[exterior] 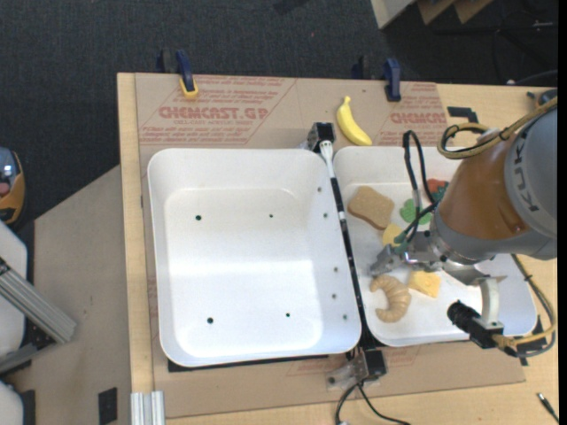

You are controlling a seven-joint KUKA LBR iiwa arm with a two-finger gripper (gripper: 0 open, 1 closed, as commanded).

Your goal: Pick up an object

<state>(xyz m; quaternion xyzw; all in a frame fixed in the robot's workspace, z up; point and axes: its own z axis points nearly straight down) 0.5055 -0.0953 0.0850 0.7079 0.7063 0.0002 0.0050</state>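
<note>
Right of centre, the gripper is lowered into the right bin, just above a croissant; its finger state cannot be told. Bread, cheese and a green piece are crowded alongside. One banana is seen on the cardboard bench. Two bins are counted; dark carpet surrounds.

I see a brown board printed with red lettering under both bins, two blue clamps on its far edge, and dark carpet beyond.
</note>
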